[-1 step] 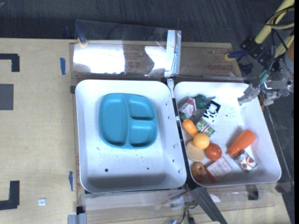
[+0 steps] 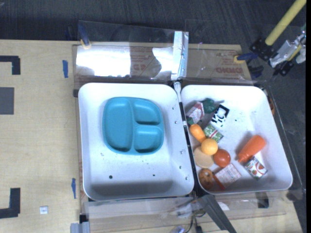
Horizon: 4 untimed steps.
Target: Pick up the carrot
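The carrot [image 2: 251, 148] lay in the right bin [image 2: 272, 115], toward its right side, a stubby orange piece set at a slant with its upper end pointing up and to the right, and its lower end touching a small red-and-white carton [image 2: 256, 167]. Nothing gripped it, so the pick appeared not yet begun: the step in hand looked like the approach. Up at the top right, off the bin, sat a cluster of pale hardware on a yellow rod [image 2: 289, 14]; whether that was the end effector, and whether it stood open or closed, could not be told. The next move would call for a descent over the carrot's middle, with the grip set across its short width, and care for the carton at its lower end. The rest of the clutter, an orange ball [image 2: 209, 146], a tomato [image 2: 222, 157], and small packets [image 2: 214, 115], sat apart toward the bin's left. The left bin [image 2: 92, 169] held a blue divided tray [image 2: 133, 125]. Both bins rested on a pale wooden worktop [image 2: 36, 130], with dark floor [image 2: 146, 4] beyond.
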Tool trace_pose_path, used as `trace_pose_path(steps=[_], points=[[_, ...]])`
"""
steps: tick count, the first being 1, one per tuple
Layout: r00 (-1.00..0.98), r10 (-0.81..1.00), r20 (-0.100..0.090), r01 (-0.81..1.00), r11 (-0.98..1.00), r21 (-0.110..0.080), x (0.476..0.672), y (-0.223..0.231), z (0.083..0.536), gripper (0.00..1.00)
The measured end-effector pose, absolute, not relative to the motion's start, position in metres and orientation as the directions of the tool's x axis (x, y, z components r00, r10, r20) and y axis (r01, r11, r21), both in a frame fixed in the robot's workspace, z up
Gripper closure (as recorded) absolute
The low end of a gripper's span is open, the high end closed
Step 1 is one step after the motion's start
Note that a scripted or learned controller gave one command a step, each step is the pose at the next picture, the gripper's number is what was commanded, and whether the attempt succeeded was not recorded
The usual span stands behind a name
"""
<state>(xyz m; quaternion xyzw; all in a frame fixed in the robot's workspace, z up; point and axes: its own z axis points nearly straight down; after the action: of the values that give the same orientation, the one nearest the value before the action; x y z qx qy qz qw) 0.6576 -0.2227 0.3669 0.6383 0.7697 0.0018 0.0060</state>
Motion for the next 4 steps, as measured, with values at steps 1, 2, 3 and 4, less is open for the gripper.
trace_pose_path(steps=[1,2,3,4], points=[[-0.265,0.964,0.005,0.964,0.265,-0.009,0.643,-0.222,0.226,0.0],[-0.064,0.998,0.01,0.998,0.065,-0.009,0.544,-0.211,0.112,0.0],[-0.063,0.998,0.002,0.998,0.063,0.002,0.547,-0.214,0.126,1.0],[-0.177,0.984,-0.004,0.984,0.177,0.005,0.542,-0.185,0.088,1.0]])
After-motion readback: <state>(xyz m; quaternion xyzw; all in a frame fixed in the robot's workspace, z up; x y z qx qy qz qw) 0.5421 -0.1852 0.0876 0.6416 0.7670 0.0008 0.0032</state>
